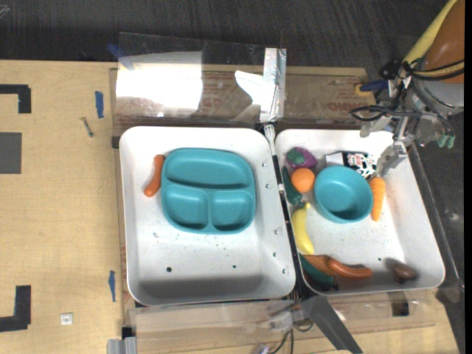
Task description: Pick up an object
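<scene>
My gripper hangs over the far right corner of the right bin, reaching in from the upper right. Its tip is just above the top end of an orange carrot and beside a black-and-white toy. Nothing shows held in it. A teal bowl sits left of the carrot. The same bin holds a purple piece, an orange ball, a yellow banana, a red-orange sausage and a brown piece.
The left bin carries a teal divided tray and an orange stick-shaped toy by its left wall. A clear plastic sheet lies behind the bins. Cables hang near the wrist.
</scene>
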Available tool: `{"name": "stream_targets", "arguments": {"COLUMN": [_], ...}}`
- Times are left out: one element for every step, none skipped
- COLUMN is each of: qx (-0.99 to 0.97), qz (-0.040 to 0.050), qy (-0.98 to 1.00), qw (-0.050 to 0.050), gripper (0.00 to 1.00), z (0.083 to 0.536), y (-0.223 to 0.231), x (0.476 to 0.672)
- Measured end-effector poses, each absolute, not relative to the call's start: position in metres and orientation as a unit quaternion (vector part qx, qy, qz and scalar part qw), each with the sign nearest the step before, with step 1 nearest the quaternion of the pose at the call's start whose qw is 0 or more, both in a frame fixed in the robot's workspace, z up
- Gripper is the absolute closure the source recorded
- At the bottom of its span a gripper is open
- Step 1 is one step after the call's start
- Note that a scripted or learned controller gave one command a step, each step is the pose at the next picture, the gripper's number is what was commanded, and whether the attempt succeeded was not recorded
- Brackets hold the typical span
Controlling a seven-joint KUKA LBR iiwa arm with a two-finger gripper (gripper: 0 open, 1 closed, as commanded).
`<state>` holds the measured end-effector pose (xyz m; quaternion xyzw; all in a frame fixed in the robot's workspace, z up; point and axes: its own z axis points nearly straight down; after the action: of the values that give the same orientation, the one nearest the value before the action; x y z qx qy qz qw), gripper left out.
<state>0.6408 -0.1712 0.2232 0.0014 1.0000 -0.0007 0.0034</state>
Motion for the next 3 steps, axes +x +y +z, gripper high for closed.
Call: {"name": "stream_targets", "arguments": {"qx": [-0.001,0.033,0.183], "qz": [-0.0037,0.0003,0.0004], "qy": [1.000,0.999,0.983], "qw": [0.021,0.009,0.008], "gripper": [0.00,0.00,0.00], "z": [0.120,0.096,0.092], "y": [-0.182,-0.125,-0.102], "x": [0.624,0.609,0.523]}}
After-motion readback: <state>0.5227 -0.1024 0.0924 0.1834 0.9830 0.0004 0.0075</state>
